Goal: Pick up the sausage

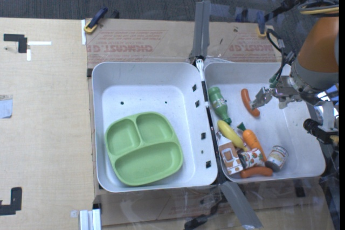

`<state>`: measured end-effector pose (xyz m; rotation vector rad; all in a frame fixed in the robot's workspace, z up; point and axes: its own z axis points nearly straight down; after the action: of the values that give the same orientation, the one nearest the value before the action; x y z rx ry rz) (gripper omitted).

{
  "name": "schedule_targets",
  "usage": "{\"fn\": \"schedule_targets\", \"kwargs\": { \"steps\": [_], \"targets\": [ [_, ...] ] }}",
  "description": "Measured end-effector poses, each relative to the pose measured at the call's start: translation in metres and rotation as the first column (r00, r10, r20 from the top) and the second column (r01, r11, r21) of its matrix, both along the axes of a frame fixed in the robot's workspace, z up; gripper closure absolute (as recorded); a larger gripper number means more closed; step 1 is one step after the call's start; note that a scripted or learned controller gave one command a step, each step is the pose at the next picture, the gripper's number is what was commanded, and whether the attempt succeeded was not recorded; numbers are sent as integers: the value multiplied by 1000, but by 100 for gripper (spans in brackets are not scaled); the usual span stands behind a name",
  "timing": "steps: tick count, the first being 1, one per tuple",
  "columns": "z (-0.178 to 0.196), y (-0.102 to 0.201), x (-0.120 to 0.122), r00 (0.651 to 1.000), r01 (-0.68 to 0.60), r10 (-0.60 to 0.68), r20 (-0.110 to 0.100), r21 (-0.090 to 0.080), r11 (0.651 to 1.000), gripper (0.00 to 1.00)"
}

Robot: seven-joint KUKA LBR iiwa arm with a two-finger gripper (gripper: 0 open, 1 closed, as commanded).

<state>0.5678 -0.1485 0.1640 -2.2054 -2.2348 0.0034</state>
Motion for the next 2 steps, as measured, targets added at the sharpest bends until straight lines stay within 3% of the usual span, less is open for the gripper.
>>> {"fn": "schedule_targets", "kwargs": {
  "steps": [1, 2],
  "targets": [
    [-72, 25, 53, 978, -211, 211, 3, -1, 978, 0],
    [-62, 24, 53, 978, -210, 210, 5, -3, 978, 100]
  ]
}}
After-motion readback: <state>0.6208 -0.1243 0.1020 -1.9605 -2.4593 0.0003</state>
